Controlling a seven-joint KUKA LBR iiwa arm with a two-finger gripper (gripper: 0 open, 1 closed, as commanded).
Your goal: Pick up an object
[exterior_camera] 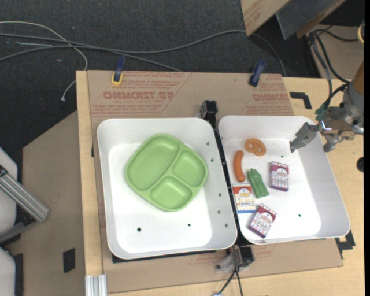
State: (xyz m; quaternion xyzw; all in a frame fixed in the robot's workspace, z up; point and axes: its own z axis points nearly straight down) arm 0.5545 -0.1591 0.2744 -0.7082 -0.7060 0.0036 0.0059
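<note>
The right bin [324, 191] holds a brown pretzel [254, 146], an orange-red sausage [239, 165], a green pickle-like piece [258, 182], a purple carton [279, 176], a white and orange packet [244, 198] and a red carton [262, 220]. My gripper [316, 139] hangs over the bin's upper right corner, to the right of the pretzel and apart from every object. Its two fingers [302, 139] are spread with nothing between them.
The left bin [115, 219] carries a green three-compartment plate [166, 171]. Black clamps [208, 108] sit at the seam between the bins. Cables cross the dark floor at the top left, and cardboard boxes [260, 14] stand at the top right.
</note>
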